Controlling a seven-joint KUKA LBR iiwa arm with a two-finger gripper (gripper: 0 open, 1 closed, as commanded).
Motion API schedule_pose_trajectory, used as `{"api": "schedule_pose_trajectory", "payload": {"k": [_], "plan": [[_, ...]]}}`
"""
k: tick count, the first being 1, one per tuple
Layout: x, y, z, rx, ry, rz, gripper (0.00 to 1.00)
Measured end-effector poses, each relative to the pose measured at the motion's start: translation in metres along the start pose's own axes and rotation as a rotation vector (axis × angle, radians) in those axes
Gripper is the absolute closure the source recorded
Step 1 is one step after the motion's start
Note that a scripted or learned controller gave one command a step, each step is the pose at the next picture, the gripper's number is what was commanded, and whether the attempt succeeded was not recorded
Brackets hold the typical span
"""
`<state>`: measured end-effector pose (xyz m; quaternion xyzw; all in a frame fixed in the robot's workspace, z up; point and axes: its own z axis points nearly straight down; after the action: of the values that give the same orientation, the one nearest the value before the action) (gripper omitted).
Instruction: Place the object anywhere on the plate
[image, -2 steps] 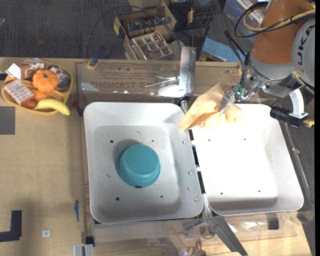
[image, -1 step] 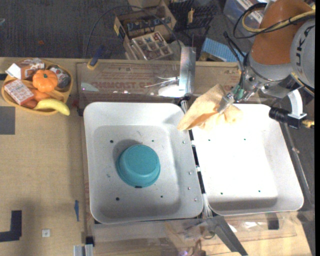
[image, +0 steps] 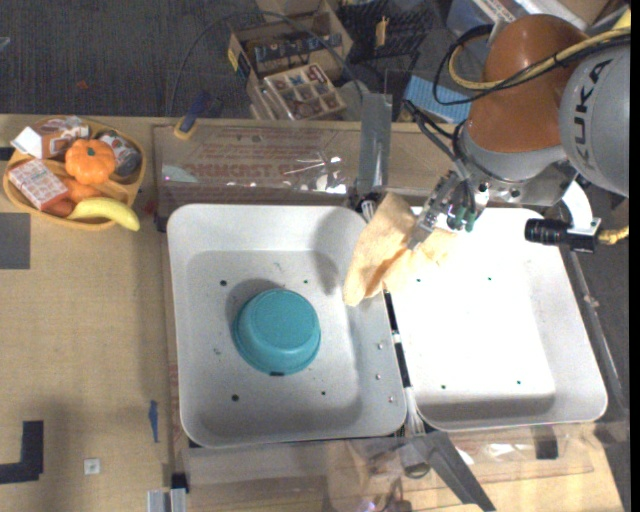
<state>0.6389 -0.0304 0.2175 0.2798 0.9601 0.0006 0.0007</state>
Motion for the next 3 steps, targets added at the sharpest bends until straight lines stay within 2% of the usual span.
{"api": "schedule_pose_trajectory", "payload": {"k": [1,2,3], "plan": [[0.045,0.013,0.003,-0.001,0.000,-0.397,1.00],[0.084,0.043,-0.009,-0.001,0.000,-0.566,1.00],[0.133,0.064,0.001,-0.001,0.000,-0.571,1.00]]}}
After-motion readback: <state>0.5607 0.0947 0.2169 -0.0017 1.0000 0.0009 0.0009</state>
